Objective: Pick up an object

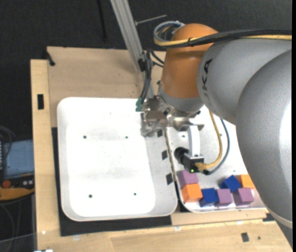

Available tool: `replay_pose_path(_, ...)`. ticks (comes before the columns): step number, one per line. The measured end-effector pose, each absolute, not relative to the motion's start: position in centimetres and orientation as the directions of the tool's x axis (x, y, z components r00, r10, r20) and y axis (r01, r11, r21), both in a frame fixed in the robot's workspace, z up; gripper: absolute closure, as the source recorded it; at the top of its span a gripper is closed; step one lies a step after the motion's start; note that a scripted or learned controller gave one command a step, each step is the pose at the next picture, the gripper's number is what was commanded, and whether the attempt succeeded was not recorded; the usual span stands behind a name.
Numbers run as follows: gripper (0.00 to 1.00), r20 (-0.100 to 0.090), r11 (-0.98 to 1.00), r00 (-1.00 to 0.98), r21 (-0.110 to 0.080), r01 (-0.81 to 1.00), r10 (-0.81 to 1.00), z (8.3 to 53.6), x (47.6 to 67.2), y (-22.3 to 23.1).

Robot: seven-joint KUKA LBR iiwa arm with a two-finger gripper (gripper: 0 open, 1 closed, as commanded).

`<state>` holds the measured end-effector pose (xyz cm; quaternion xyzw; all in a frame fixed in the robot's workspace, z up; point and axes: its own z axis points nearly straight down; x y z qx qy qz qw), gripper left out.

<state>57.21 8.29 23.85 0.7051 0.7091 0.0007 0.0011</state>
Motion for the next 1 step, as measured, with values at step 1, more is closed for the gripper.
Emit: replay_pose_path(1,0.00,-0.003,0.004,-0.004,0.003,1.000,1.000,23.95,57.20,7.98)
